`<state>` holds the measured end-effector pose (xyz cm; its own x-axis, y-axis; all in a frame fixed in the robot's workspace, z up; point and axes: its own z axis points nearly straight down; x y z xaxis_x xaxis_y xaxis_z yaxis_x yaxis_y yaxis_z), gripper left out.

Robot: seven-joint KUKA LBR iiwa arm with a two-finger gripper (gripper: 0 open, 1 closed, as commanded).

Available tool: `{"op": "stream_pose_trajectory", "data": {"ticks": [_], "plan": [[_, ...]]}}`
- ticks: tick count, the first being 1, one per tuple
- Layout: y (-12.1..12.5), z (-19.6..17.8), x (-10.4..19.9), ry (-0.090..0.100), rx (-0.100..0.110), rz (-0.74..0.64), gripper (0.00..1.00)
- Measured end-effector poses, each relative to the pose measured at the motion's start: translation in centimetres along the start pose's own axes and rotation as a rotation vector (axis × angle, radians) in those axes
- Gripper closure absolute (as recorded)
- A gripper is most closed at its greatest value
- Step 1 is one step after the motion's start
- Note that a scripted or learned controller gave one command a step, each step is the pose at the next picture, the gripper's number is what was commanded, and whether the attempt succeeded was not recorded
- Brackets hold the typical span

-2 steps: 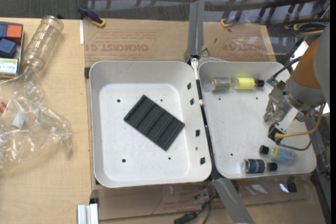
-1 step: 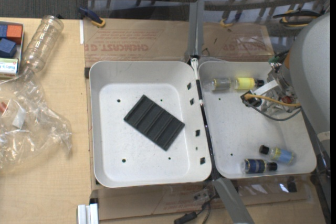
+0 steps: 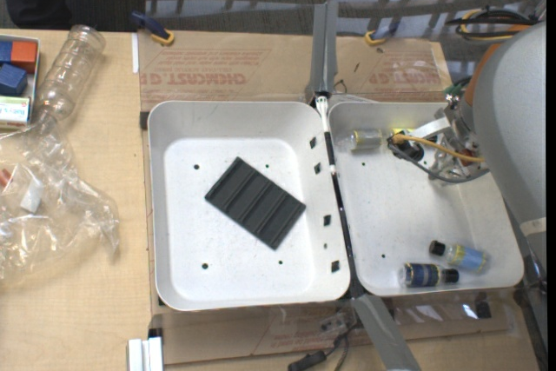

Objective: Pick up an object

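A dark grey ribbed slab (image 3: pixel 255 202) lies at a slant in the middle of the left bin (image 3: pixel 174 291). In the right bin (image 3: pixel 382 282), two small bottles rest near the front right corner: a dark blue one (image 3: pixel 426 275) and a pale blue and yellow one (image 3: pixel 462 255). My gripper (image 3: pixel 427 154) hangs low over the back of the right bin, under the grey arm (image 3: pixel 521 126). A small silvery cylinder (image 3: pixel 366 139) lies just to the gripper's left, and whether the two touch is unclear.
On the wooden bench to the left lie a clear plastic bottle (image 3: pixel 62 74), crumpled plastic wrap (image 3: pixel 43 195) and a box of coloured blocks (image 3: pixel 17 65). Cardboard (image 3: pixel 226 69) lies behind the bins. A grey divider bar (image 3: pixel 320 48) runs between the two bins at the back.
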<state>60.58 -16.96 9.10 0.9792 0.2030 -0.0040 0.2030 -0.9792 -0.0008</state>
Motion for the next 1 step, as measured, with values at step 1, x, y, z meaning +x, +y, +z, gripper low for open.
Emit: {"op": "stream_pose_trajectory", "data": {"ticks": [1], "plan": [[-1.9,0.04,-2.41,-0.001,0.001,0.003,1.0]]}}
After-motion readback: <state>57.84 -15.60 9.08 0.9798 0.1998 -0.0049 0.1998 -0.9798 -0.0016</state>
